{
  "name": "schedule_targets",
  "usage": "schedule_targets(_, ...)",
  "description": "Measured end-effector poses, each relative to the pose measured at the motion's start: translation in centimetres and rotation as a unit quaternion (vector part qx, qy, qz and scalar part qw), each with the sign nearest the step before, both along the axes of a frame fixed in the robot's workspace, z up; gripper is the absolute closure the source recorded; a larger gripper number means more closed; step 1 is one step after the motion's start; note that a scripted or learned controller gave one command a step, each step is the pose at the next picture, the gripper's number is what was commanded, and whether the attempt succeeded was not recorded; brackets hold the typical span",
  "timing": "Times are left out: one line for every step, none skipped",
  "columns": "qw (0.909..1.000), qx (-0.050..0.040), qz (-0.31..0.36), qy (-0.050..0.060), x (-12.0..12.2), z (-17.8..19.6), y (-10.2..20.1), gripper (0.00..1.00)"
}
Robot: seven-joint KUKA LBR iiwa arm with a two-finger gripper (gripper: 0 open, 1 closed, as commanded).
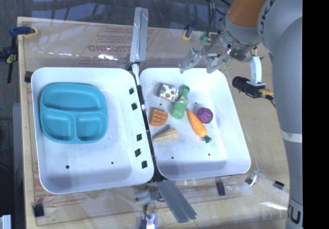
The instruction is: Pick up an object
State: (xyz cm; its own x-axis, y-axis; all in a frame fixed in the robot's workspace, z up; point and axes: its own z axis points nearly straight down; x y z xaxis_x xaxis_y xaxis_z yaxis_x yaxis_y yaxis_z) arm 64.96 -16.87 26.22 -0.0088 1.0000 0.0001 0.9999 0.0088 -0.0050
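The right bin (234,120) holds several toy foods. A small printed box (167,92) lies by a green bottle (180,105). Below them are an orange waffle piece (158,117) and a beige cone (165,135). An orange carrot (197,124) lies beside a purple onion (204,115). My gripper (198,63) hangs over the bin's far rim, above and behind the box and bottle. Its two fingers are spread apart with nothing between them.
The left bin (121,135) carries a blue divided tray (73,111). A grey divider bar (139,35) runs back from the seam between the bins. Clamps and cables sit along the bench's far edge near the arm (267,12).
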Motion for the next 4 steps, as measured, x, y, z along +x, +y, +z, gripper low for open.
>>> schedule_targets(0.9996, 0.0, 0.027, 0.0, -1.0, -14.6, -2.0, 0.0)
schedule_targets(0.9974, 0.0014, 0.072, 0.005, 0.5, -17.3, -2.1, 0.0)
schedule_targets(0.9972, 0.0021, 0.075, 0.009, 0.4, -16.5, -2.0, 1.0)
schedule_targets(0.9988, -0.0002, 0.049, -0.002, -3.7, -5.2, -0.1, 1.0)
